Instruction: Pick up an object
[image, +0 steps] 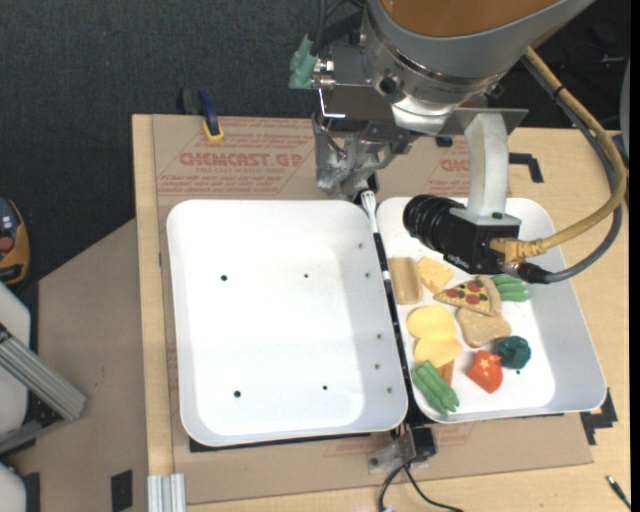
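- The right bin (575, 345), in the lower right of the frame, holds a tight cluster of toy food: a tan bread stick (404, 280), a yellow cheese wedge (436, 274), a pizza slice (469, 294), a yellow lemon-like piece (431, 323), a red strawberry (485, 372), a dark green broccoli (514, 350) and a green bean pod (436, 387).
- The left bin (275, 320) fills the frame's centre-left.
- The gripper (345, 170) hangs at upper centre, above the bins' far edge and well apart from the food; I cannot tell how it is set.
- These pieces look like light, stiff moulded plastic, probably smooth and a bit slippery, not fragile.
- The strawberry seems the easiest target: it sits near the cluster's edge, and its rounded body suits a pinch across the middle.
- The pizza slice lies flat and thin, so it is likely hard to take hold of.
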